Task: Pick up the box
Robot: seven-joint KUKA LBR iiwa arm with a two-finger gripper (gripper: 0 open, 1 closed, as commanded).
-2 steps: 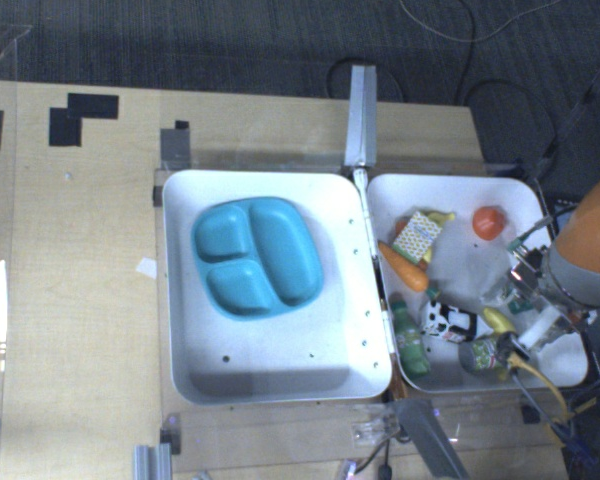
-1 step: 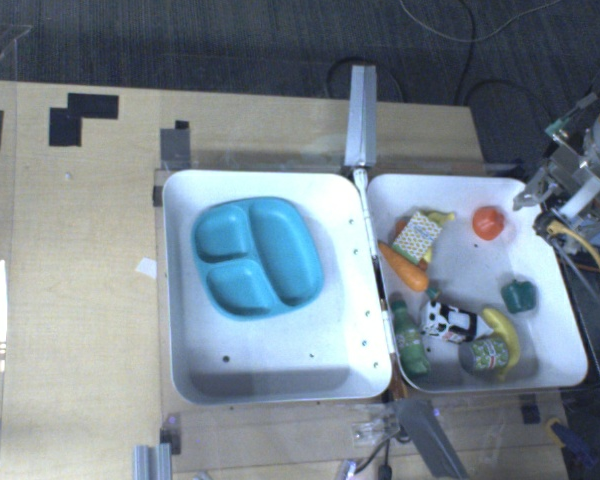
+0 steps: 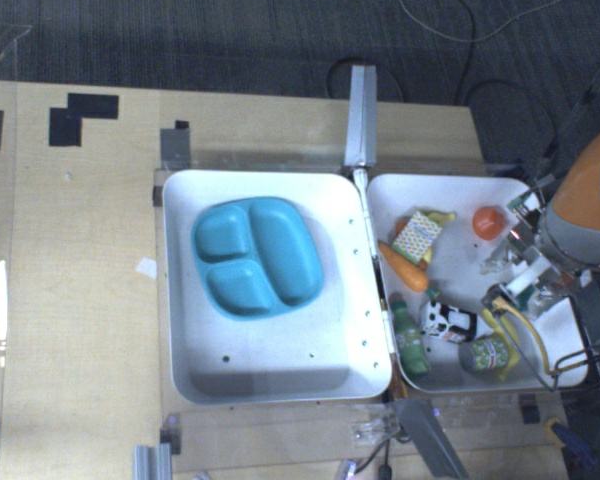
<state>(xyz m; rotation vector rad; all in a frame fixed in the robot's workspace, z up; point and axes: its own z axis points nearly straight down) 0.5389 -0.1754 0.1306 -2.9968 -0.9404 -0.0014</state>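
Your gripper [image 3: 508,268] hangs at the right side of the right bin [image 3: 450,183], and you cannot tell how it is set. To its left, near the bin's upper middle, lies the box [image 3: 417,236], beside a carrot [image 3: 404,267] and a tomato [image 3: 488,222]. Left bin [image 3: 180,298] holds a blue tray [image 3: 258,256].

The arm [image 3: 592,203] enters at the frame's 3 o'clock edge as a broad rounded orange band, with a smooth grey collar curving beneath it toward 5 o'clock. Below that collar, toward 8 o'clock, the end effector [image 3: 520,258] is a tangle of small dark and silvery metal parts with a few pale green flecks. A thin yellow cable [image 3: 528,330] loops off it toward 6 o'clock, beside darker wiring.
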